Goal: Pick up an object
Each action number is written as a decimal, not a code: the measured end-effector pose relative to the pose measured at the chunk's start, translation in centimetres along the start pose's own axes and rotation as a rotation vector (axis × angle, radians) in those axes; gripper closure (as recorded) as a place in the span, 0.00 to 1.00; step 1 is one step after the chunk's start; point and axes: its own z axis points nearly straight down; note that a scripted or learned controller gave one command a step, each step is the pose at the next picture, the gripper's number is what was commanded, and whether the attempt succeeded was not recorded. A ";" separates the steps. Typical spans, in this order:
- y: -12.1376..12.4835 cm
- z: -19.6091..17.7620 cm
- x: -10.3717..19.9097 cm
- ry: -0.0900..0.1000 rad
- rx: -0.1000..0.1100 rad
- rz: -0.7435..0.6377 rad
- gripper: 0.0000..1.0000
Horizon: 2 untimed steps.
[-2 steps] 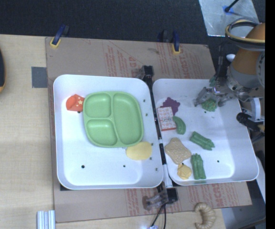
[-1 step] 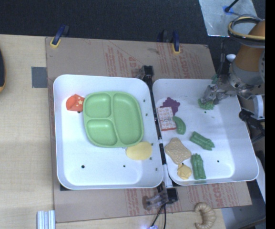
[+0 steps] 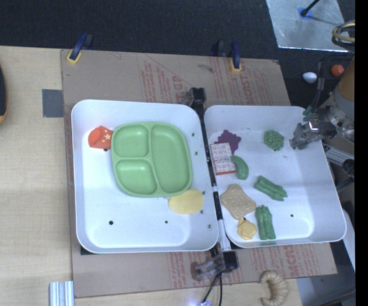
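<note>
We see gripper (image 3: 300,136) over right bin (image 3: 311,228), just right of broccoli (image 3: 273,139); grip state we cannot tell. Left of broccoli: purple grapes (image 3: 228,139), red-and-white card (image 3: 221,158), print unreadable. Below broccoli: green pickle (image 3: 270,187), cracker (image 3: 238,201). Left bin (image 3: 94,228) carries green divided plate (image 3: 152,159). Cardboard (image 3: 164,81) beneath shows faint red lettering, illegible.

Toy foods (image 3: 270,187) scattered in right bin (image 3: 317,171)
</note>
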 end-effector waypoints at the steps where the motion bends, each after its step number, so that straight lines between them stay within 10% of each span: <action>1: 0.2 0.3 0.0 -0.001 0.000 -0.002 0.00; 2: 5.9 8.1 0.0 -0.003 -0.002 -0.006 0.00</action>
